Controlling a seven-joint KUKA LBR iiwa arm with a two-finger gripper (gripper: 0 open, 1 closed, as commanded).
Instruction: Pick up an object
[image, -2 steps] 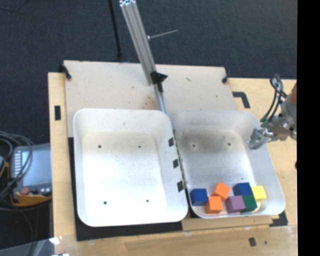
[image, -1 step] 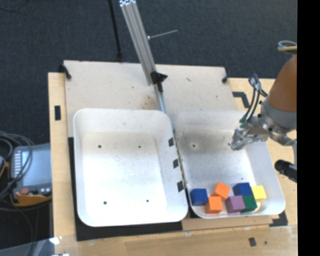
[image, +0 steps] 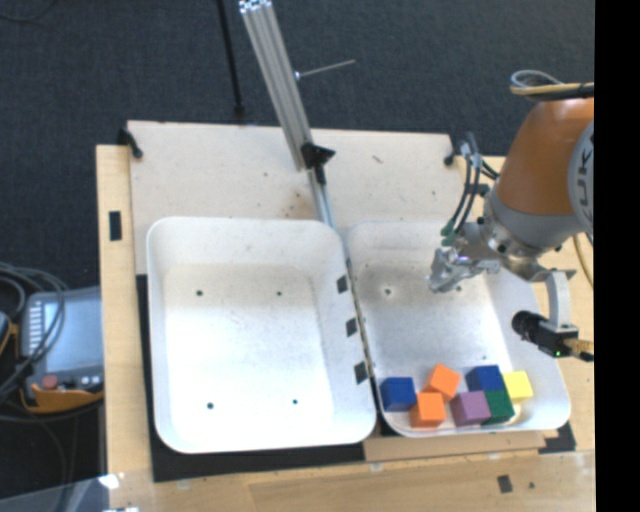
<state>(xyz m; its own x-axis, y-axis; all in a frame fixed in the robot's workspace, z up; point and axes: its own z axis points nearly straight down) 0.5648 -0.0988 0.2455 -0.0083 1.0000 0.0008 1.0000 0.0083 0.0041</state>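
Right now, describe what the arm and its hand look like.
The arm is a rounded orange shell over a grey section. Thin green and black cables run down its side to a small metallic grey hand. A black part with a white bracket sticks out beside it.

floor: dark grey carpet (image: 120, 60) around the bench | bench: light wooden top (image: 115, 300) with a pale speckled board (image: 230, 165) across its far part | mast: slanted aluminium rail (image: 280, 85) rising from the board | left edge: grey handheld console (image: 55, 340) with black cables (image: 15, 280) | light: even, soft shadows
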